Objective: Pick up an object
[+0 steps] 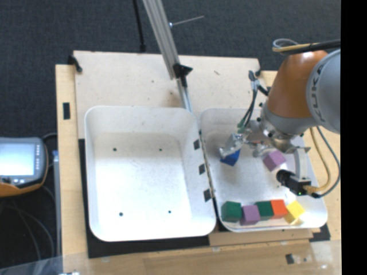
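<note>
The gripper (230, 151) sits low in the right bin (213, 125), closed on a blue block (230, 159) that shows between its fingertips, up-view from the row of blocks (261, 211) along the bin's near wall. A lone purple block (274, 160) lies to the right of the blue one, by the wrist. Judged from this, the grasp looks made, and the lift clear of the bin floor is what remains.
</note>
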Tool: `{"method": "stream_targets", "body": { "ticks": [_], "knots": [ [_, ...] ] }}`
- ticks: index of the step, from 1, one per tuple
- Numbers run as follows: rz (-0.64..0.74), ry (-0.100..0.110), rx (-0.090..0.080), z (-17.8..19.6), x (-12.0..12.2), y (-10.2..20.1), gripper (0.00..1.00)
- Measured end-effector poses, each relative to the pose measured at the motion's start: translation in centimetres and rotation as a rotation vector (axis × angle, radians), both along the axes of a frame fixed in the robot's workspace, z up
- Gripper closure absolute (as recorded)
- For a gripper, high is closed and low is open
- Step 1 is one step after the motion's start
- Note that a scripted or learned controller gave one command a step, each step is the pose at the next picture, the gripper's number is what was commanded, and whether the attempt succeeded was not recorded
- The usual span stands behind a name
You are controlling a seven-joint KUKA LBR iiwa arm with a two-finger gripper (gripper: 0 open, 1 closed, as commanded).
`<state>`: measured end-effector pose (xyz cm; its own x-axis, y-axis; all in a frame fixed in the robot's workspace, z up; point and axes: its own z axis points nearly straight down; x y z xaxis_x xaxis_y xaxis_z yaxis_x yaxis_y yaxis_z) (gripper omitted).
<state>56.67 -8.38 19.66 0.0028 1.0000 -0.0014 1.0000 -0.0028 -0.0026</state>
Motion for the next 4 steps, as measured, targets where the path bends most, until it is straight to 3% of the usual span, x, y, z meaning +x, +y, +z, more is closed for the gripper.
{"method": "stream_targets", "body": {
  "ticks": [1,2,3,4],
  "knots": [
    [0.0,-0.002,-0.001,-6.1,6.3,-3.4,0.0],
    [-0.001,-0.004,-0.001,-10.1,2.6,-1.6,0.0],
    [-0.01,-0.008,0.0,-8.8,2.8,-1.7,1.0],
    [0.0,-0.006,-0.001,-7.9,4.9,-4.5,1.0]
  ]
}}
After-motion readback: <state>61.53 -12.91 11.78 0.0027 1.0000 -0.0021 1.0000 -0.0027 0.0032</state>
